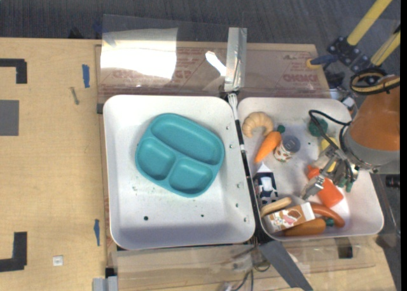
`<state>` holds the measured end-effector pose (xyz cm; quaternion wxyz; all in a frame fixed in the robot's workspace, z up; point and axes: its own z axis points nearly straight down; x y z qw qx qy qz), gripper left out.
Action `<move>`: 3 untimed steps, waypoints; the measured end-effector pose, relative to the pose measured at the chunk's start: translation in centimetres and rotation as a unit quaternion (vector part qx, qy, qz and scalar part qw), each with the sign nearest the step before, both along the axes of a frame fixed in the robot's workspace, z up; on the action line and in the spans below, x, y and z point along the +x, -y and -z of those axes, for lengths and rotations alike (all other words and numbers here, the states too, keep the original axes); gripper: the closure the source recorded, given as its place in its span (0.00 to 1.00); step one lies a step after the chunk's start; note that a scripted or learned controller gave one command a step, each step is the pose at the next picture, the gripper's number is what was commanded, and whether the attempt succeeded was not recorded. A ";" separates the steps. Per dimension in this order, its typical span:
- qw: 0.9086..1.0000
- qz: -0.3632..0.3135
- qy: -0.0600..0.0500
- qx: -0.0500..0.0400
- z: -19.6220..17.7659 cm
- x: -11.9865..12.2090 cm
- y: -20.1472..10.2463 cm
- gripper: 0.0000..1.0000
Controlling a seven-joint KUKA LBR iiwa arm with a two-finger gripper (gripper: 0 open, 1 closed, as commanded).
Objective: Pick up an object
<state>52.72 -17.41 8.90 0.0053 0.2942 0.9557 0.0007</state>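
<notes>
In the right-hand shallow white bin [365, 216], the end effector [325, 178] hangs low among crowded toy foods, just above an orange-red plastic piece [331, 195], its grip state impossible to tell, while the left white bin [121, 156] holds a teal three-compartment plastic plate [180, 154].

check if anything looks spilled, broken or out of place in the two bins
Nothing looks spilled or broken. The teal three-compartment plate lies flat but askew in the left white bin. Toy foods are jumbled in the right white bin, the orange plastic carrot slanted beside the tan croissant.
</notes>
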 end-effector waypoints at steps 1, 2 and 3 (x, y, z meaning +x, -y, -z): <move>0.989 -0.151 0.001 -0.003 0.0 5.2 0.3 0.00; 0.988 -0.152 0.007 -0.005 -1.4 5.6 0.3 1.00; 0.990 -0.141 0.005 -0.002 -18.5 9.9 -6.0 1.00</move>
